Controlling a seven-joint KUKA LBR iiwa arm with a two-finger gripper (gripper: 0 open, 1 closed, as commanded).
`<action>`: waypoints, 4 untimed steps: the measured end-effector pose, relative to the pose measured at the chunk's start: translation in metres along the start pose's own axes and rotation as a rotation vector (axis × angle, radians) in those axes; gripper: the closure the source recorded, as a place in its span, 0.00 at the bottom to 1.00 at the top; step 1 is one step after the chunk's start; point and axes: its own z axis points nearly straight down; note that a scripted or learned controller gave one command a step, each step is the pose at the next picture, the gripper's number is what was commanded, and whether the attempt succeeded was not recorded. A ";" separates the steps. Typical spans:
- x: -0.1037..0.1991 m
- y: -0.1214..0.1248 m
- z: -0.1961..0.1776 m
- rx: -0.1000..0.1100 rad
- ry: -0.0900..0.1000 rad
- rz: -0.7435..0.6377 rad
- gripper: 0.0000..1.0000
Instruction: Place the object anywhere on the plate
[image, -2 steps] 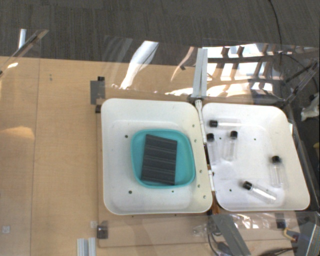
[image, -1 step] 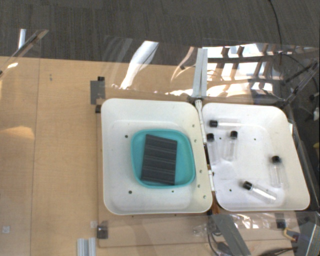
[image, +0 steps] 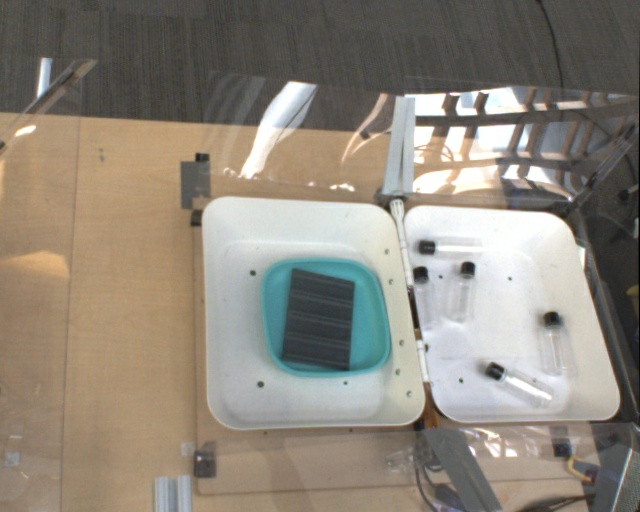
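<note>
As the camera looks down at a slant, the holdings stand thus.
Bench (image: 110, 300): pale wood surface, bearing two shallow white bins side by side, their inner edges touching.
Left bin (image: 230, 390): white, rounded corners, holds the plate at its middle.
Plate (image: 275, 310): teal, squarish with rounded corners, lying flat on the floor of the left bin, clear of the bin walls on all sides.
Object (image: 319, 318): dark grey ribbed rectangular block, lying flat on the plate, long side running near to far, slightly tilted. It sits wholly inside the plate rim, a teal margin showing all round.
Right bin (image: 520, 260): white, holds several clear vials with black caps, scattered and lying down.
Far vial (image: 452, 245): lies crosswise near the far left corner of the right bin, cap to the left.
Middle vial (image: 460, 295): lies just near of the far vial, cap at its far end.
Right vial (image: 552, 345): lies by the right wall, cap at its far end.
Near vial (image: 520, 383): lies slantwise by the near wall, cap to the left.
Tool: its opening and any hold cannot be told from this view.
</note>
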 end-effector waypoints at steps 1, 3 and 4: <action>0.009 -0.012 0.000 -0.001 0.000 0.398 0.00; 0.005 -0.008 0.065 0.004 -0.006 0.402 0.00; 0.007 -0.014 0.165 0.006 -0.006 0.402 0.00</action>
